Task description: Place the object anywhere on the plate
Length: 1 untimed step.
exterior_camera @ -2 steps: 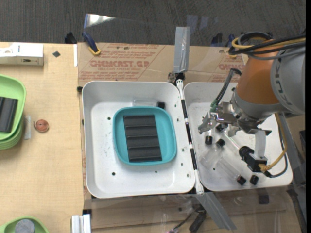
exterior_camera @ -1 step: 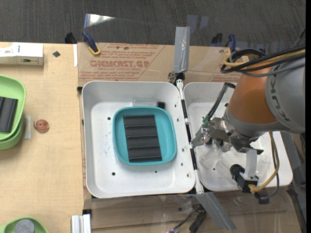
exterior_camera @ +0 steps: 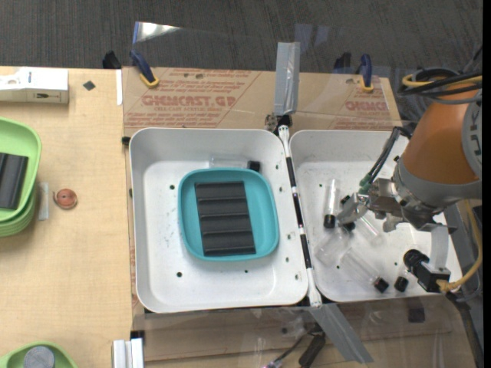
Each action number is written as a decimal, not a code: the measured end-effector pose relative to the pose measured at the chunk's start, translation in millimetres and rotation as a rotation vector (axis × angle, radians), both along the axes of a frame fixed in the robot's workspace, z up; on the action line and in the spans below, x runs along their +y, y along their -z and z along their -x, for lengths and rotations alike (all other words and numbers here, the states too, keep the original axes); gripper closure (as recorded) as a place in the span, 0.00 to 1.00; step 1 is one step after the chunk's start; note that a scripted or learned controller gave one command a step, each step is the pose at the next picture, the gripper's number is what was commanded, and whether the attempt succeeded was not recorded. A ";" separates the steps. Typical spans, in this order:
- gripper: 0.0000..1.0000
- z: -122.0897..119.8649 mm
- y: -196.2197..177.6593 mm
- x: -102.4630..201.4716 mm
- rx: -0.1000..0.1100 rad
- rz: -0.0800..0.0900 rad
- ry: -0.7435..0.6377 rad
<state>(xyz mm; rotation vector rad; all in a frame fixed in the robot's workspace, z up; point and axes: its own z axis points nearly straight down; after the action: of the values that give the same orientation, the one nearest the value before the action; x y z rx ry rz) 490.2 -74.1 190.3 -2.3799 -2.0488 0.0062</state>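
— Camera view, then: what step is it on?

— I'd say the pick. The arm (exterior_camera: pixel 441 148) reaches in from the right and its gripper (exterior_camera: pixel 354 205) is low in the right bin (exterior_camera: pixel 307 159), right by a clear tube (exterior_camera: pixel 331 203) with a dark end. The tube lies on the bin floor, apart from the plate (exterior_camera: pixel 268 205).

— Has it got hold of it?

— Can't tell; the wrist blocks that.

— And next?

— If it has the tube, lift clear of the wall between the bins and carry left to the teal plate in the left bin (exterior_camera: pixel 146 228). A dark ribbed block (exterior_camera: pixel 224 218) takes up the plate's middle, so the rim looks safer.

— The room?

— White bins on cardboard (exterior_camera: pixel 199 98), wooden bench (exterior_camera: pixel 61 282), green tray (exterior_camera: pixel 19 176) at the left, grey carpet (exterior_camera: pixel 230 14) behind.
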 end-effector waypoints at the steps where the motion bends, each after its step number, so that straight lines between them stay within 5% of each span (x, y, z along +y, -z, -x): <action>1: 0.00 6.5 0.0 86.7 0.001 0.000 0.047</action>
<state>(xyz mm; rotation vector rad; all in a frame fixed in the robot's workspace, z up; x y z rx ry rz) 483.7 12.5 190.3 -2.4273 -1.9913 0.0065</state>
